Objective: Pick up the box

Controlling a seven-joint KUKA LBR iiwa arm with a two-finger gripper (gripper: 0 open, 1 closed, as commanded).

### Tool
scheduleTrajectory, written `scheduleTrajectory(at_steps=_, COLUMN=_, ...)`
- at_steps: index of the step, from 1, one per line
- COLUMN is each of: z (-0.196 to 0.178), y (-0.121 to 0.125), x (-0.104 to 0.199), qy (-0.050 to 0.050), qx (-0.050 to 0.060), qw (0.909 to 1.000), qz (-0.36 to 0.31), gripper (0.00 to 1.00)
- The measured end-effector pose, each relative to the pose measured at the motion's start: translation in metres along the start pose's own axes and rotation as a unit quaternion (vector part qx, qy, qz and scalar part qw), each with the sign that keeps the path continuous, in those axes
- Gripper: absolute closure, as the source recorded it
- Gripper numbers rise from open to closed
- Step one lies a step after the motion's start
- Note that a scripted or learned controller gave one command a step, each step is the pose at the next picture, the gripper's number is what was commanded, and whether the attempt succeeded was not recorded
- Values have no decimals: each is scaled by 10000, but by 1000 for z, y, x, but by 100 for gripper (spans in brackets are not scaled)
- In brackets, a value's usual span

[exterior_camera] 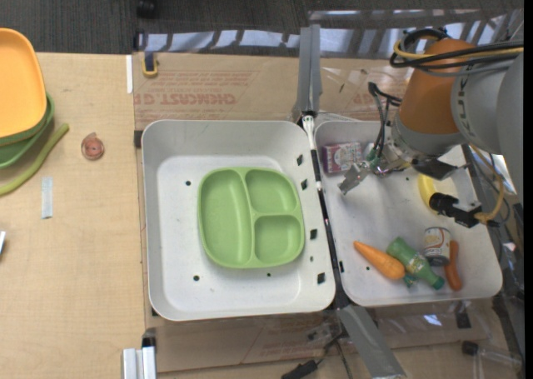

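Reaching low, pincer [356,176] just beside box [340,156]

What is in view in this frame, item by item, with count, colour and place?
Left bin: 1, white, centre of the bench.
Right bin: 1, white, beside the left bin.
Divided plate: 1, light green, three compartments, in the left bin.
Box: 1, small, purple and white, far left corner of the right bin.
Carrot: 1, orange, near side of the right bin.
Bottle: 1, green, lying beside the carrot.
Can: 1, small, pale, right of the bottle.
Red-orange item: 1, slim, by the can; kind unclear.
Yellow item: 1, partly hidden under the arm.
Stacked dishes: orange over green, far left.
Pink round item: 1, left of the bins.
Arm: 1, grey with orange band.
Gripper: 1, low over the right bin, just right of the box.
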State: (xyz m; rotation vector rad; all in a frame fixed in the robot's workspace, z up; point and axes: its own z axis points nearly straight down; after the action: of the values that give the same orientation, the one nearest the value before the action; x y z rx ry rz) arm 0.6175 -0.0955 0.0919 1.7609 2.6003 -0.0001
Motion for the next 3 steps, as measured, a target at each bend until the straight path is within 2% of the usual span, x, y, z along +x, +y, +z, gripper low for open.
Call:
scheduleTrajectory(at_steps=1, z=4, y=3, x=-22, qy=116, qx=192, qw=9820, qz=-1873, gripper=0)
scheduleTrajectory(at_steps=2, z=4, y=16, x=-18, qy=157, qx=279, qw=9949, qz=-959, gripper=0)
scheduleTrajectory(at_steps=3, z=4, y=24, x=-15, qy=177, qx=285, qw=9994, qz=87, gripper=0)
